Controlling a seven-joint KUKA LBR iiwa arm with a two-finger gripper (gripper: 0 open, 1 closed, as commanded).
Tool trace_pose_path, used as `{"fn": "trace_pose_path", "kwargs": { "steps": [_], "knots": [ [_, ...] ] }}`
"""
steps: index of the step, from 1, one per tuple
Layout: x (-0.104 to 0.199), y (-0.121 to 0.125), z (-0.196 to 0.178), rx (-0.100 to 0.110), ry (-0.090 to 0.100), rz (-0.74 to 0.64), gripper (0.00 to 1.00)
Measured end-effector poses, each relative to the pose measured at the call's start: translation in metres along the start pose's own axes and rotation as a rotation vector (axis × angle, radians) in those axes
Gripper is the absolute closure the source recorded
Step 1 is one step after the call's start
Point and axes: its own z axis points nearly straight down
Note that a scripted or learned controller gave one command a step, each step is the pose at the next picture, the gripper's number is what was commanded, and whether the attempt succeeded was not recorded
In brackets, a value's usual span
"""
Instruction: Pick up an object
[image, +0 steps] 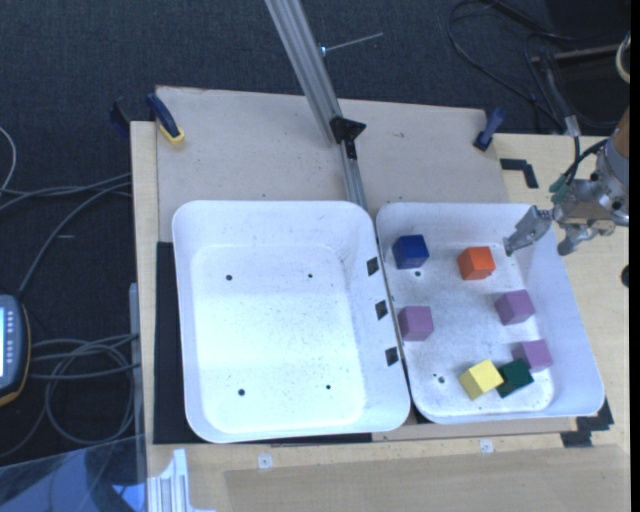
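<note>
Orange cube (477, 263) resting in the right bin (560, 300), near that bin's far edge, closest of the blocks to the tool. Blue cube (410, 251) beside it toward the bin's far left corner. Purple cube (415, 322) along the left wall, midway down. Another purple cube (514, 306) toward the right wall, a third purple cube (535, 353) nearer the front. Yellow cube (482, 378) and dark green cube (516, 377) touching each other near the front edge. Left bin (190, 240) alongside, both bins on the counter (250, 150).

Arm reaching in from the right, wrist held above the right bin's far right corner, tilted down and inward. Tool (545, 232) hovering over that corner, fingers apart, one finger (522, 236) angled toward the orange cube but not touching it, nothing between them.
</note>
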Motion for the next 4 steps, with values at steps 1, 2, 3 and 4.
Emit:
{"fn": "trace_pose_path", "kwargs": {
  "steps": [1, 2, 3, 4],
  "knots": [
    [0.0, 0.0, 0.0, 0.0, 0.0, 0.0, 0.0],
    [-0.009, -0.003, 0.048, 0.005, 0.0, 0.002, 0.0],
    [-0.016, -0.007, 0.095, 0.005, 0.001, 0.002, 0.0],
    [-0.019, -0.005, 0.137, -0.013, -0.007, 0.002, 0.0]
  ]
}}
